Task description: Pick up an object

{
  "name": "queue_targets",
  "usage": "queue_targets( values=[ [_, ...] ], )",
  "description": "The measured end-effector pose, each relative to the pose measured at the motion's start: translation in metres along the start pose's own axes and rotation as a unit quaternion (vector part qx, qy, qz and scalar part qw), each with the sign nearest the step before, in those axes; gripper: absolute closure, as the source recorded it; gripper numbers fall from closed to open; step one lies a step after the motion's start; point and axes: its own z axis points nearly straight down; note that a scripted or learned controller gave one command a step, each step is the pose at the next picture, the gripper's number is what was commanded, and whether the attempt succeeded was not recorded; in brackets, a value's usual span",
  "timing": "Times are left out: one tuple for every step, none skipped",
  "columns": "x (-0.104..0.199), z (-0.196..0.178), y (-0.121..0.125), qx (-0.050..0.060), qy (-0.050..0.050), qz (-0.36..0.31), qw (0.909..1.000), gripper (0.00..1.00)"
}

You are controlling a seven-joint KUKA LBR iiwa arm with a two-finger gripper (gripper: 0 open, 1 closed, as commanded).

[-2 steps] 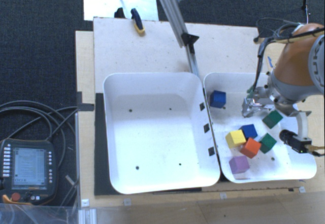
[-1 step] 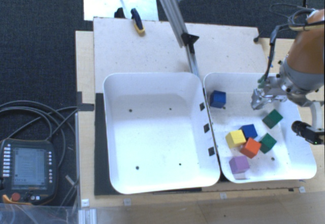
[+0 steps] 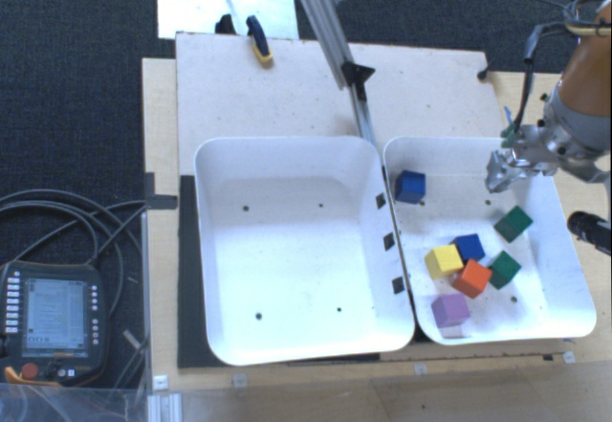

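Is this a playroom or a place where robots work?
Probably a robot lab: a robot arm reaches over white bins, and a control pad with cables lies nearby. The coloured blocks are for practice.

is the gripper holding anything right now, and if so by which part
Nothing is held. The gripper hangs above the right bin, apart from the blocks, with no block between its fingers.

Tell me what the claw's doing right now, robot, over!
Claw hovering over right bin, upper edge, nothing seen in it. Blocks waiting below: nearest green block, lone blue block off left. Path clear, over.
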Motion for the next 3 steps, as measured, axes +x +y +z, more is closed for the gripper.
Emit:
queue_targets(
  values=[
    [0.064,0.001,0.001,0.003,0.002,-0.004,1.0,1.0],
    [0.122,-0.003,0.002,0.002,0.002,-0.004,1.0,1.0],
    [0.165,0.009,0.003,0.003,0.002,-0.003,1.0,1.0]
  ],
)
